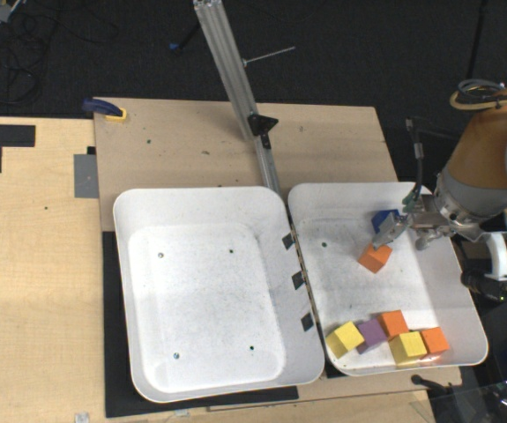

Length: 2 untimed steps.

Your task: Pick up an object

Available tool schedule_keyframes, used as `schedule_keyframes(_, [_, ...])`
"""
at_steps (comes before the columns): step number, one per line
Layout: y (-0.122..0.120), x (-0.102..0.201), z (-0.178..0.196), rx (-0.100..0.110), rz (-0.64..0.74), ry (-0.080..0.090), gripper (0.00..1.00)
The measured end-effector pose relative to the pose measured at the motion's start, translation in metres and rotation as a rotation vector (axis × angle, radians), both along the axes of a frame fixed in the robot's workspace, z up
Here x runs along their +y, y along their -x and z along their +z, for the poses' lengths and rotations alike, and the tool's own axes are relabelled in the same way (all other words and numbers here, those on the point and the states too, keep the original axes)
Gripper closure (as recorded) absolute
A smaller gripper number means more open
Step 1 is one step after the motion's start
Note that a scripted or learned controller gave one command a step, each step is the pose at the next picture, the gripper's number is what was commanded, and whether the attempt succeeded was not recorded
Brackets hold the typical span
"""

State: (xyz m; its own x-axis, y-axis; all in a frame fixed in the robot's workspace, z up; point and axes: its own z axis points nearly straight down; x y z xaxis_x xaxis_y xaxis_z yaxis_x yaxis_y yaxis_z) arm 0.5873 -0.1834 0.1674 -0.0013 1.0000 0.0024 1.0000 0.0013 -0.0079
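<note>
The gripper (392,233) hangs low over the right bin (350,203), its grey fingers pointing down and to the left. How its jaws stand cannot be told from this angle; they are too small and dark against the wrist to separate. Just below and to the left of the fingertips sits an orange block (376,258), tilted on a corner or edge, close to the fingers and possibly touching them, though nothing shows it clamped between them. A blue block (383,220) lies right behind the fingers, partly hidden by them.

The likely trouble, as I judge it: the orange block is skewed, so closing fingers could meet a corner instead of flat faces and squirt it sideways, or the fingers could catch the blue block as well (the two lie very close together) and lift neither cleanly.

Further out, the right bin holds a cluster along its near edge: a yellow block (345,337), a purple block (371,332), an orange cube (394,322), a second yellow block (406,347) and another orange block (435,340), all touching or nearly so. The left bin (147,210) sits alongside, joined by black clips (298,279).
</note>
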Motion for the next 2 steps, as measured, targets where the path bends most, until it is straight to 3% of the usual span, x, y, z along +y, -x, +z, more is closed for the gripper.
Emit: schedule_keyframes(2, [-0.007, -0.007, -0.075, -0.013, 0.001, 0.005, 0.0])
